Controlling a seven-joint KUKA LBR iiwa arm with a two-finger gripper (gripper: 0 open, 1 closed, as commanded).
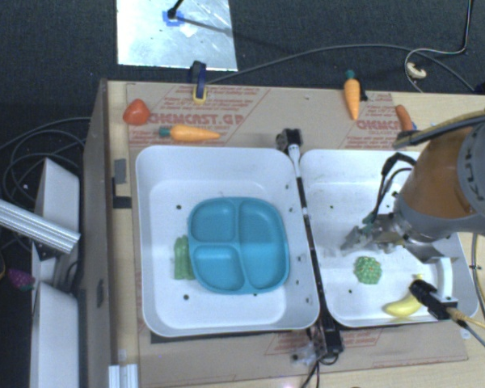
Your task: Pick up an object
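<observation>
Bench seen from above, with two shallow white bins side by side. We judge the picking task to be in its early part: no object sits between the fingers, so the grasp and the lift are both left to do.

At the right of the frame, the grey robot arm with an orange band (449, 186) reaches over the right-hand white bin (339, 172). Its two-finger gripper (373, 234) hangs low at that bin's middle, its metal fingers spread apart and closed on nothing. Just below the gripper, near it but apart as far as we can tell, lies a small green knobbly object like a broccoli head (368, 269), which we take as the likely thing to pick. Toward the lower right of the same bin lies a yellow toy banana (404, 305).

The left-hand white bin (166, 172), at the centre of the frame, holds a blue plastic plate divided into compartments (238, 245), and a small green ridged object (182, 259) touches the plate's left edge.

Outside the bins, along the upper edge of the bench, lie orange toy carrots (192, 134) and a red-orange rounded toy (136, 112).
</observation>
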